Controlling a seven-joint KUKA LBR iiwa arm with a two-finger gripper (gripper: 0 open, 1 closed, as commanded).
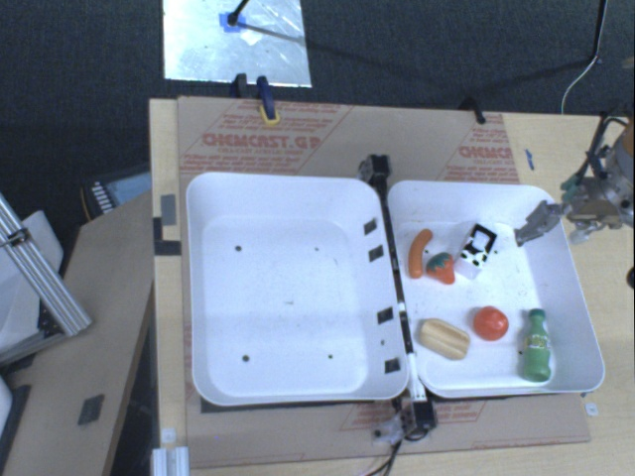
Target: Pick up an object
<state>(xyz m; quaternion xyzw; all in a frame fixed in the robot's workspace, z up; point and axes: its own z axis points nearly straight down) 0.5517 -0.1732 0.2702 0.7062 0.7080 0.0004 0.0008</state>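
Two shallow white bins sit side by side on the table [164,167], over a cardboard sheet [298,132] printed in red.

Left bin [198,266]: bare white floor with a few small dark specks.

Right bin [580,296] contents:
- orange carrot-like piece [420,252], upright in view, near the dividing edge
- small red strawberry-like piece with a green top [441,266], touching or just beside the carrot piece on its right
- white block with black markings [478,249], just right of the strawberry piece
- tan bread roll [444,338], near the front left of the bin
- red tomato [489,323], just right of the roll
- green bottle [535,345], lying near the front right corner, cap toward the back

Claw [536,224]: enters from the right, over the back right part of the right bin, apart from all six items and nearest the white block. Nothing between the fingers. Cannot tell whether they are spread or closed; the tip is too blurred.

A foil-like sheet [236,28] lies beyond the table's far edge.
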